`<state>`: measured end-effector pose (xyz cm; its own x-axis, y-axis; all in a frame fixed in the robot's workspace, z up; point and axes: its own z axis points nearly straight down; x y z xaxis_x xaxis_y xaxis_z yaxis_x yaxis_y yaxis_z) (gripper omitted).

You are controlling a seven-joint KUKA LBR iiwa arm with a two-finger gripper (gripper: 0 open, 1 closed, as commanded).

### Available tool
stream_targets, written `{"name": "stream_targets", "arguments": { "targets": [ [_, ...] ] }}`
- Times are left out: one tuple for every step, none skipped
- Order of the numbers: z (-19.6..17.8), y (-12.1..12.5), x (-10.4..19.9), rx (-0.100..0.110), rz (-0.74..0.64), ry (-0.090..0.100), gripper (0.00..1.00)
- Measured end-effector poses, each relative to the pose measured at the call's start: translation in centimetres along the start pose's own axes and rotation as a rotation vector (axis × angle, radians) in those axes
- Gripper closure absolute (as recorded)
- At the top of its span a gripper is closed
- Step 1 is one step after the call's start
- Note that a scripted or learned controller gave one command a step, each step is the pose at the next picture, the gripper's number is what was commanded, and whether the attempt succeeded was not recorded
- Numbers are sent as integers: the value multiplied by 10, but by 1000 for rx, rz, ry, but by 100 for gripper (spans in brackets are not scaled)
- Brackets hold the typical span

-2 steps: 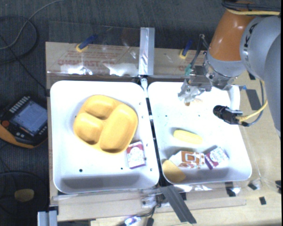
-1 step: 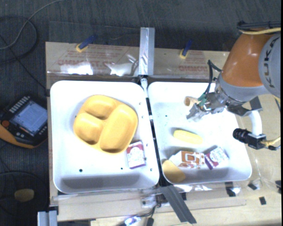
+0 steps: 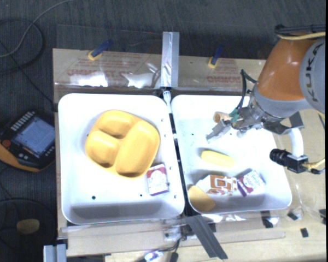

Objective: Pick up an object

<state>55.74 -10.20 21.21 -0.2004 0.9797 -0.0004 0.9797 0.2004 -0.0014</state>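
Note:
My gripper (image 3: 216,125) hangs over the upper middle of the right bin (image 3: 273,105), reaching in from the right. Its two fingers stand apart, open, and nothing is between them. A pale yellow oblong object (image 3: 217,158) lies on the bin floor just below the gripper, apart from it. Along the front wall of that bin lie an orange-and-white carton (image 3: 220,184), a small white-and-red packet (image 3: 251,180) and a tan round object (image 3: 201,198) in the front left corner.
The left bin (image 3: 71,146) holds a large yellow lobed object (image 3: 122,142) and a small red-and-white carton (image 3: 157,179). A metal divider (image 3: 170,59) runs between the bins at the back. A handheld pendant (image 3: 26,141) lies off the bench to the left.

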Motion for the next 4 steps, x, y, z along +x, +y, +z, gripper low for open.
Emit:
{"name": "stream_targets", "arguments": {
  "targets": [
    [86, 67, -40, 2, 15, -2, 0],
    [121, -2, -13, -13, -36, -5, 0],
    [112, 0, -12, -15, -35, -3, 100],
    [28, 94, 9, -1, -68, -2, 100]
  ]
}}
